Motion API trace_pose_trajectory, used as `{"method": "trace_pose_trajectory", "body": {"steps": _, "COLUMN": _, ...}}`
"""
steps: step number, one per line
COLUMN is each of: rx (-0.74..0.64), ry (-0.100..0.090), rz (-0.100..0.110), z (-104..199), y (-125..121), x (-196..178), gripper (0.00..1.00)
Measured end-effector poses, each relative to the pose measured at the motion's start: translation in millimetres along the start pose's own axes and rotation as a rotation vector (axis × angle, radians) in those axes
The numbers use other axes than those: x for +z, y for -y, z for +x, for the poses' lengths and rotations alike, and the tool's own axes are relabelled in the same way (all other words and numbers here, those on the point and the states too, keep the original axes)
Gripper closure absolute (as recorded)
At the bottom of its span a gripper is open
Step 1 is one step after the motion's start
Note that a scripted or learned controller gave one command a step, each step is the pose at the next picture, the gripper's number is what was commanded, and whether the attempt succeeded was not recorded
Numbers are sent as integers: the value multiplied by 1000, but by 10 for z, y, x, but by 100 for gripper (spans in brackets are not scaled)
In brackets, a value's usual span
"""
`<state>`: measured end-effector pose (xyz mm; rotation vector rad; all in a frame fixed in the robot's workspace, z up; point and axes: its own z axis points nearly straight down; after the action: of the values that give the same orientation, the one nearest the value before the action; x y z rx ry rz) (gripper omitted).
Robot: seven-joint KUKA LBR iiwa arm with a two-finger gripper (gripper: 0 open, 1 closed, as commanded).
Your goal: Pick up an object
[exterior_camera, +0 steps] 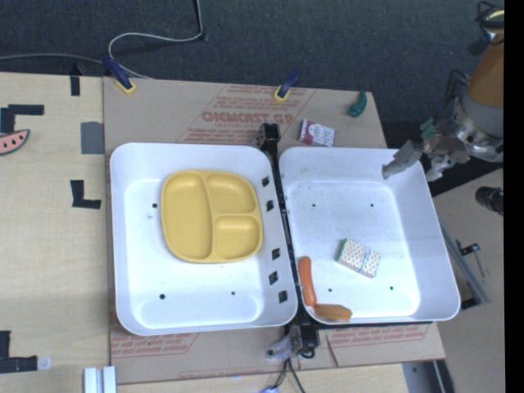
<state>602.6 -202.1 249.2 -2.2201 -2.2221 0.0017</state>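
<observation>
robot lab | clamped cardboard [246, 117] | twin white bins [135, 219] | cable [155, 35]

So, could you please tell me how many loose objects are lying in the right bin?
3: a patterned block mid-bin, a thin orange stick along the left wall, and an orange piece at the near edge. None looks hidden.

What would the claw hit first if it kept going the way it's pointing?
Probably the bare floor of the right bin. The claw points left and downward over that bin's upper right corner; the patterned packet lies off that line, though depth is unclear.
</observation>
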Motion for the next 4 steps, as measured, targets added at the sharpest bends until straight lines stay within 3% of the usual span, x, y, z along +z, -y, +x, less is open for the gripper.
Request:
{"method": "trace_pose_trajectory", "body": {"steps": 1, "rx": -1, "ry": -1, "rz": -4, "z": 250, "y": -62, "x": 1626, "gripper": 0}}
{"method": "trace_pose_trajectory", "body": {"steps": 2, "rx": 0, "ry": 2, "rz": -5, "z": 466, "y": 10, "x": 1627, "gripper": 0}}
{"method": "trace_pose_trajectory", "body": {"steps": 3, "rx": 0, "ry": 3, "rz": -6, "z": 463, "y": 8, "x": 1530, "gripper": 100}}
{"method": "trace_pose_trajectory", "body": {"steps": 4, "rx": 0, "ry": 3, "rz": -6, "z": 463, "y": 9, "x": 1531, "gripper": 0}}
